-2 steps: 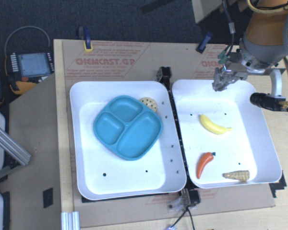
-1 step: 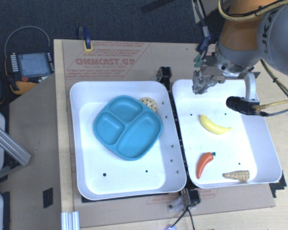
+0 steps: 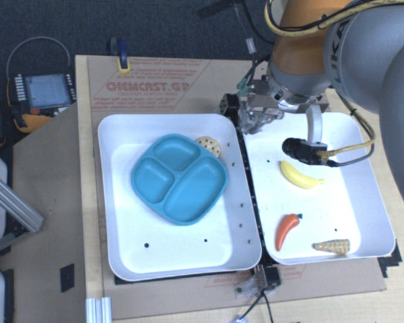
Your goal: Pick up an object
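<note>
End effector (image 3: 256,116) was seen at the right bin's (image 3: 363,247) top-left corner, finger state could not be told, nothing seen held; banana (image 3: 300,175), chili (image 3: 287,229) and cone (image 3: 332,246) lay apart below, so a centred descent on the banana was advised.

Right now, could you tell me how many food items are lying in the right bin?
3: a banana in the middle of the right bin, a red chili pepper below it, and an ice cream cone at the near edge. The arm could be hiding more at the far end.
</note>
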Robot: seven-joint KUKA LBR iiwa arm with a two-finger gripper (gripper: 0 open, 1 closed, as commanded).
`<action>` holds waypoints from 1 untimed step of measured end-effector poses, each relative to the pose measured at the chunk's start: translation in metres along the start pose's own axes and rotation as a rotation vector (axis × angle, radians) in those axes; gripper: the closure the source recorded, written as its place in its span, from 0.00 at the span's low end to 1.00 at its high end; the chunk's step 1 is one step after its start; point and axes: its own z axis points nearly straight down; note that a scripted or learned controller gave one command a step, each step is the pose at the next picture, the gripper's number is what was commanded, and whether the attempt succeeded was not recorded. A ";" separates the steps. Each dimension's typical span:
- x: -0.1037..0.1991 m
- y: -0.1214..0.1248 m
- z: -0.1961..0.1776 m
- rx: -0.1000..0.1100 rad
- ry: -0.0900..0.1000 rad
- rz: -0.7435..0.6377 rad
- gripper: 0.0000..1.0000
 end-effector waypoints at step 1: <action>0.049 -0.007 -0.005 -0.002 -0.001 0.001 1.00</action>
